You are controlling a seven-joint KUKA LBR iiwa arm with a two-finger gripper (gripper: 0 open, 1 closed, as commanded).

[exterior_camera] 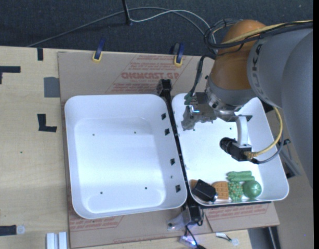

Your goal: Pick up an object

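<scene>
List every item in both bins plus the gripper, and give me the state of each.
gripper: over the far left part of the right bin, nothing visible between its fingers.
black object: lying at the right bin's near edge.
orange block: lying beside the black object.
green objects: resting in the near right corner.
right bin: holds all the objects.
left bin: flat on the bench.

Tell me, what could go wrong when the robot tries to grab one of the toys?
The gripper hangs near the far end of the right bin, while the toys sit at the near end, so closing here would probably catch nothing. The black object, orange piece and green ball crowd against the wall, so the gripper might bump it or nudge neighbours.
</scene>
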